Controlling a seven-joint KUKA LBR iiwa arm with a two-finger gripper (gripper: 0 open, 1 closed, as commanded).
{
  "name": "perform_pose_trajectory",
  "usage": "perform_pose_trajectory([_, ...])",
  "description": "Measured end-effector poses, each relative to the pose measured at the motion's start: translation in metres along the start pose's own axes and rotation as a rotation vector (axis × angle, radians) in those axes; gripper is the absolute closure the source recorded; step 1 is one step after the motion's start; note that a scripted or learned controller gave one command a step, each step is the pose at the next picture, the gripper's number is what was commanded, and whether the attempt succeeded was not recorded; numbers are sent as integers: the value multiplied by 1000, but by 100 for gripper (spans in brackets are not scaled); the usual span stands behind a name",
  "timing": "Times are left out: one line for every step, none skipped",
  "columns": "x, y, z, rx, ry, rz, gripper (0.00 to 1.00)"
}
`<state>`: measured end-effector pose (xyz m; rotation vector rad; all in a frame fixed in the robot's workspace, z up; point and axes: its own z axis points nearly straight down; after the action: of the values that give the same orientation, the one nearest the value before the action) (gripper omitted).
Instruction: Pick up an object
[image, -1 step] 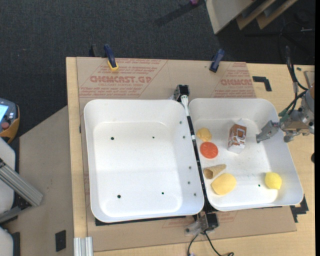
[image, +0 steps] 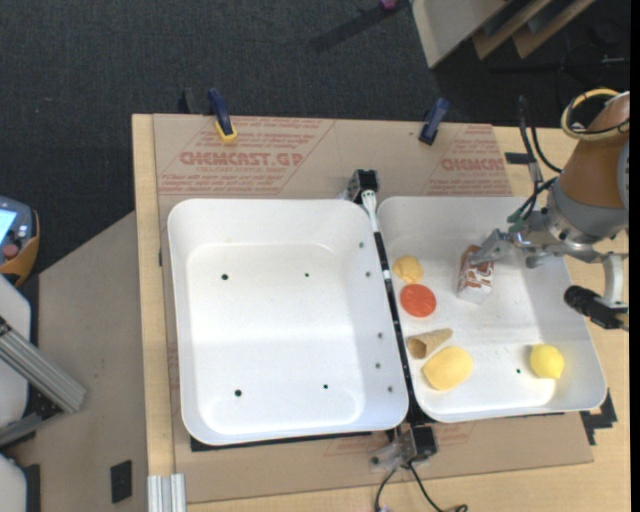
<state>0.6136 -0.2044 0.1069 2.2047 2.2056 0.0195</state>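
The gripper (image: 490, 250) is right above the little brown-and-white packet (image: 477, 275) (I cannot tell whether it grips). Nothing looks lifted yet.

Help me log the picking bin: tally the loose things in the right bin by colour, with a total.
Yellow: 3 (small piece, large lump, lemon-like ball)
Red: 1 (disc)
Tan: 1 (cone)
White and brown: 1 (packet)
Total: 6
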Motion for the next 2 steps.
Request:
perform_pose_trajectory([34,-6,6,-4,4,-2,0])
perform_pose_trajectory([74,-35,19,22,8,-4,0])
